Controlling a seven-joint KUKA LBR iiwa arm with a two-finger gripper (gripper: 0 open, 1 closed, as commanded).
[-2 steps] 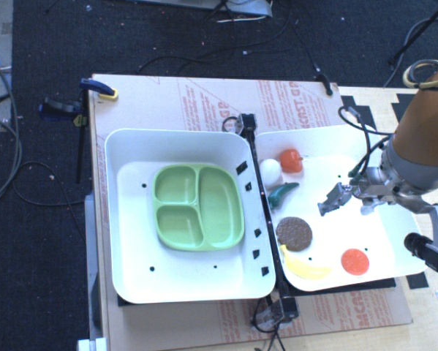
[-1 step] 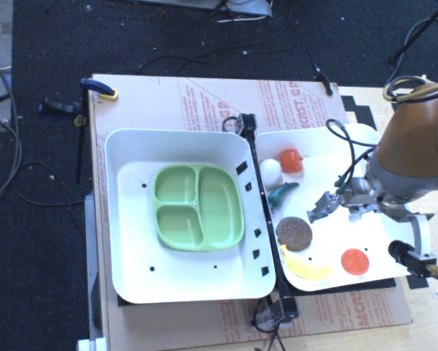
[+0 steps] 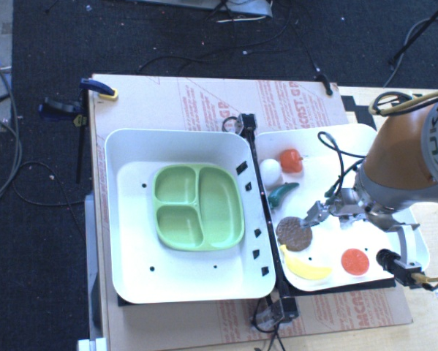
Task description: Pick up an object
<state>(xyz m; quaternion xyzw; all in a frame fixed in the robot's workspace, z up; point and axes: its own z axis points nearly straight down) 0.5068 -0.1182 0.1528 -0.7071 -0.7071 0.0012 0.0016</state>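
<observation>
The right bin [image 3: 365,141] holds a brown round cookie [image 3: 294,232], a yellow banana [image 3: 307,269], a red disc [image 3: 355,261], a red tomato-like piece [image 3: 292,161], a white egg [image 3: 270,170] and a teal pepper-shaped piece [image 3: 283,192]. My gripper [image 3: 317,214] hangs low over the bin, just right of the cookie and above the banana. Its fingers [image 3: 311,218] point left toward the cookie. Nothing shows between them.
The left bin [image 3: 123,196] carries a green divided plate [image 3: 199,205]. A black divider [image 3: 257,196] runs between the bins. The arm's grey and orange body [image 3: 401,159] covers the right bin's right side. Cables [image 3: 334,152] trail over the bin.
</observation>
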